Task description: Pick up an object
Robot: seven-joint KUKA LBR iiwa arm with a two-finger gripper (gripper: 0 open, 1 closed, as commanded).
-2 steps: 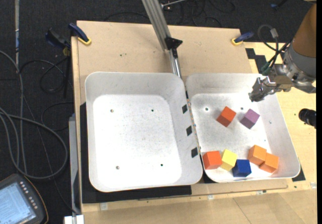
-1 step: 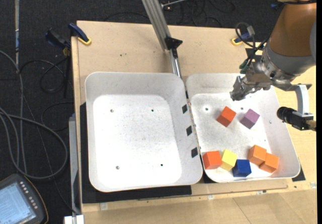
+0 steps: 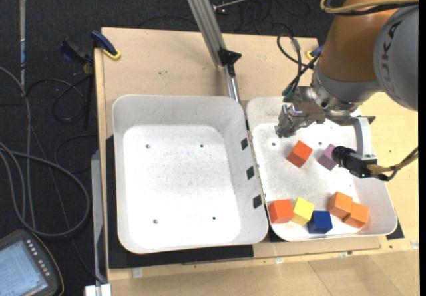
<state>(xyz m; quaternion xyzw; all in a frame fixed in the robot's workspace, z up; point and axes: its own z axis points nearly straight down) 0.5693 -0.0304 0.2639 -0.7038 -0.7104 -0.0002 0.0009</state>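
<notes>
While the arm [image 3: 373,35] reaches in from the 3 o'clock side, the tool [image 3: 286,125] hangs over the upper-left part of the right bin [image 3: 266,155], near its 11 o'clock corner. Whether the tool is open or closed cannot be told; nothing is visible held by it.

Seven blocks lie in the right bin. An orange block [image 3: 299,153] sits near the bin's centre, just below the tool at its 5 o'clock and apart from it. A purple block [image 3: 327,156] lies at 3 o'clock of that orange block, next to a black fitting [image 3: 351,160] that hangs from the arm's white bracket [image 3: 363,138].

Along the bin's 6 o'clock edge, a second orange block [image 3: 281,210] lies at the lower-left corner. A yellow block [image 3: 303,211] lies just beside it at 3 o'clock. A blue block [image 3: 320,222] lies just beside the yellow one at 4 o'clock. Two more orange blocks [image 3: 343,203] [image 3: 357,215] sit together near the 5 o'clock corner.

The left bin [image 3: 126,155] lies at 9 o'clock of the right bin, the two rims touching. Both rest on the wooden counter [image 3: 166,55]. A slanted metal pole [image 3: 203,12] stands at 12 o'clock, behind the bins.
</notes>
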